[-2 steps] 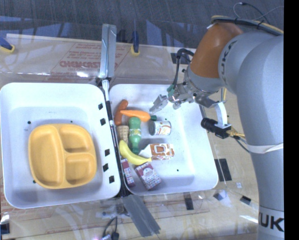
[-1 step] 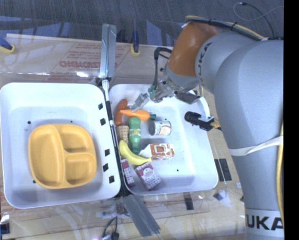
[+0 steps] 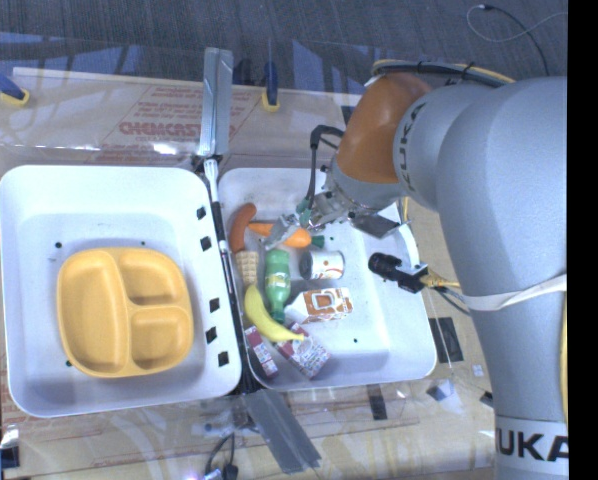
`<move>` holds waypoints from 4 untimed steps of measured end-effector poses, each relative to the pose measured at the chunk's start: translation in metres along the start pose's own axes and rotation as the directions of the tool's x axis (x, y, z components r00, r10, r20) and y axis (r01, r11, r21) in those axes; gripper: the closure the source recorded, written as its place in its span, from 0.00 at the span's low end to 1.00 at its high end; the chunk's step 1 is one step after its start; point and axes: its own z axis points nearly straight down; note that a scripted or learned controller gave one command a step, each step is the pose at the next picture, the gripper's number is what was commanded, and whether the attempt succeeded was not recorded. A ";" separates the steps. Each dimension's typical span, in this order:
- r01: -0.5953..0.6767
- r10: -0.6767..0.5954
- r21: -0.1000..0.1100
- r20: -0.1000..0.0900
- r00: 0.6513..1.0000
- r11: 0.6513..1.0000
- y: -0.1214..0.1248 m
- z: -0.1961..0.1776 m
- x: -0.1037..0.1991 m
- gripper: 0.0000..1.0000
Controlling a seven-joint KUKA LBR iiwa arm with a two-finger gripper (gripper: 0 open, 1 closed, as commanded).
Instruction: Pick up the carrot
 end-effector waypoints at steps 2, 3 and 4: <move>0.070 -0.070 0.001 0.000 0.998 0.998 0.010 -0.099 0.055 0.00; 0.048 -0.048 0.006 -0.003 0.999 0.999 0.009 -0.003 0.011 0.00; 0.053 -0.053 0.000 0.000 0.999 0.999 -0.025 -0.108 -0.019 0.00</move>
